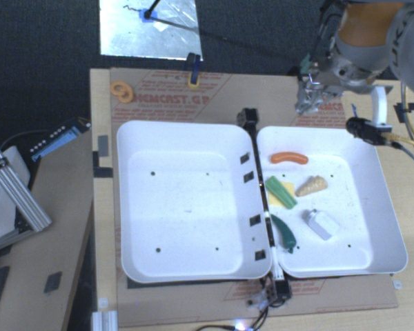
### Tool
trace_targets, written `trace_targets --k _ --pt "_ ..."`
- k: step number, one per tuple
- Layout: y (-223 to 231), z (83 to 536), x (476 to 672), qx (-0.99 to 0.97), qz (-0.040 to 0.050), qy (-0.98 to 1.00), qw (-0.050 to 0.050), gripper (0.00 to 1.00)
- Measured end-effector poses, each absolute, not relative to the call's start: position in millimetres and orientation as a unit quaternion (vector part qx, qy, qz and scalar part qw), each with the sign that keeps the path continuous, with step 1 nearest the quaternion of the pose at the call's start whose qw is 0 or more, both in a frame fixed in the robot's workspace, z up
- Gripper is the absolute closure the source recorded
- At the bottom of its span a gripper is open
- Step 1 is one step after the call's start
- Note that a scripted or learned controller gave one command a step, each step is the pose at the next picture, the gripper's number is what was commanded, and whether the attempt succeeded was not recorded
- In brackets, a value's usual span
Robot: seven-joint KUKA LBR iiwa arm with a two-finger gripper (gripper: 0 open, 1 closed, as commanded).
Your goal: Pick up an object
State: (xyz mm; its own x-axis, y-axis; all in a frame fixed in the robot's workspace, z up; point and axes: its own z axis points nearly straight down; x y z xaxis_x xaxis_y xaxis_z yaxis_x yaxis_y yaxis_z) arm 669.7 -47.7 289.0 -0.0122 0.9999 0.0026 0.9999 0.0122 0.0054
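From the near edge of the worktop [193, 302], we look over two shallow white bins set side by side. The left bin [186, 198] carries nothing we can pick out; the right bin [379, 205] holds all five candidates. Nearest lies a dark green pepper-like piece [284, 232] against the dividing wall, with a small white bottle [319, 224] just beside it. Beyond them sit a green and yellow block [280, 192] and a tan cone-shaped piece [312, 185], then an orange sausage [289, 158] toward the far wall. We judge all of them light toy pieces, smooth and liable to slip; the sausage, lying apart, looks best taken across its narrow middle. Farthest back, the gripper [309, 102] hangs beyond the right bin's far rim, carrying nothing; whether it is spread or closed we cannot tell.
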Motion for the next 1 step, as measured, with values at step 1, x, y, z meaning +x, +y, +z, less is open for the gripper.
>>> trace_targets --k 1 --pt "-137.1 258.5 667.7 0.709 -0.0009 0.705 0.001 1.0"
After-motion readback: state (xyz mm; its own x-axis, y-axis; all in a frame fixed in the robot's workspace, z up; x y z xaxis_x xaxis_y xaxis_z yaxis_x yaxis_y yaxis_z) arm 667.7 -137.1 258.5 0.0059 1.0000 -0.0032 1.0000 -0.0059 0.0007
